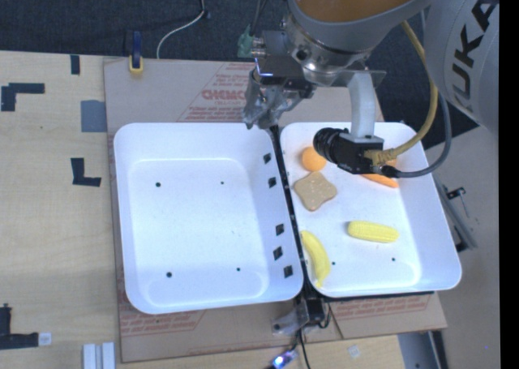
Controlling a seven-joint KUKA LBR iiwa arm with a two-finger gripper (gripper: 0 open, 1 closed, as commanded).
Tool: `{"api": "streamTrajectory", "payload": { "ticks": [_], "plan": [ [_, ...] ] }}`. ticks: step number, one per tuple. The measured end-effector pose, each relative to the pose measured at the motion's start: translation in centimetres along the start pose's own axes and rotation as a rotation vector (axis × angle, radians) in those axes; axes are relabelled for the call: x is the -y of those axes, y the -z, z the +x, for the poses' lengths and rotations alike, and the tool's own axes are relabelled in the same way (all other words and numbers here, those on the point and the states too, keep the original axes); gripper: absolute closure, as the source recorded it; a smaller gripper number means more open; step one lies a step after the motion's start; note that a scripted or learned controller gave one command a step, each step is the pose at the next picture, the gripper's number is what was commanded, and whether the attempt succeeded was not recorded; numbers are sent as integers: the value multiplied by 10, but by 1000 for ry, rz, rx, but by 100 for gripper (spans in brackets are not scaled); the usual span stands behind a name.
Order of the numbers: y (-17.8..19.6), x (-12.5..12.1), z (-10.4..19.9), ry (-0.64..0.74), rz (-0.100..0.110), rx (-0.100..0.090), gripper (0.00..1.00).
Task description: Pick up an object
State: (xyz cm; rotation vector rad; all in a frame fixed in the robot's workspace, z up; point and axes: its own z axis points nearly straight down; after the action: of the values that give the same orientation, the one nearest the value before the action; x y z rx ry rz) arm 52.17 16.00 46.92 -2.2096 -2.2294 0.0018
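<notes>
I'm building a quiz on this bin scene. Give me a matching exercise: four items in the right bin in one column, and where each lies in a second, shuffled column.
Items:
1. banana
2. corn
3. toast
4. orange

Places in the right bin:
A. far end, by the black camera unit
B. near corner, along the divider
C. middle, toward the right
D. just nearer than the orange fruit

Pairs: 1-B, 2-C, 3-D, 4-A

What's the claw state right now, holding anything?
Claw: cannot tell open or shut. It sits above the back rim between the two bins, with nothing visibly held.
</notes>
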Motion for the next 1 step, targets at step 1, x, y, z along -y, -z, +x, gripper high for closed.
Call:
{"api": "streamTrajectory", "payload": {
  "ticks": [1],
  "plan": [
    [10,-1,-4,-5,-1,2,100]
  ]
}}
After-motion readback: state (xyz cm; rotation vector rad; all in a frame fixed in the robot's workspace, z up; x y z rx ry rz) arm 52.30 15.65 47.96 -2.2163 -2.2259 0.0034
